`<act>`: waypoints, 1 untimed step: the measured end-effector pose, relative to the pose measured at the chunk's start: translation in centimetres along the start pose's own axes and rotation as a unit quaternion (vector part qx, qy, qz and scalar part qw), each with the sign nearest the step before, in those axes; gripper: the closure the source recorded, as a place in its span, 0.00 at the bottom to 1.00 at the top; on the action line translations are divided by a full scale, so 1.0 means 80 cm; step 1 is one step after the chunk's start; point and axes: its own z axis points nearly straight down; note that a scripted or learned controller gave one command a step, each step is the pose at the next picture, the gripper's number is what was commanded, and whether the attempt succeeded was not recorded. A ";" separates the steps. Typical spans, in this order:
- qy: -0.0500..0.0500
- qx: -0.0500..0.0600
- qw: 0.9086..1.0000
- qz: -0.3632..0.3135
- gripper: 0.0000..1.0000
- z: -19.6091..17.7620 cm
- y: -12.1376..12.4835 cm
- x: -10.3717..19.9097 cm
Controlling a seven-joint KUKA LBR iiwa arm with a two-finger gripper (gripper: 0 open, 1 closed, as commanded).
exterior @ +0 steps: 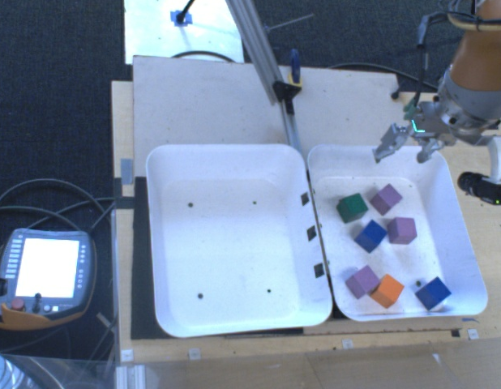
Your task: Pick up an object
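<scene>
- Tool (406, 146) is hovering over the far rim of the right bin (461, 217), fingers spread apart and gripping nothing.
- Nearest blocks are lying just below it: purple cube (387, 198) and green cube (352, 208), side by side.
- Further out: blue cube (370, 235), second purple cube (401, 229), then third purple cube (363, 281), orange cube (387, 291) and second blue cube (433, 292) near the front wall.
- Left bin (165, 217) is sitting alongside on the bench (202, 96).
- Judgement: pick not yet begun; choosing, descending, closing and lifting are all remaining.

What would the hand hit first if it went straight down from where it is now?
Probably the bare white floor at the back of the right bin. The hand points down there, behind the nearest purple cube; depth is unclear.
</scene>
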 end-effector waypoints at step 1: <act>0.000 0.002 1.000 0.001 0.00 0.052 0.004 0.001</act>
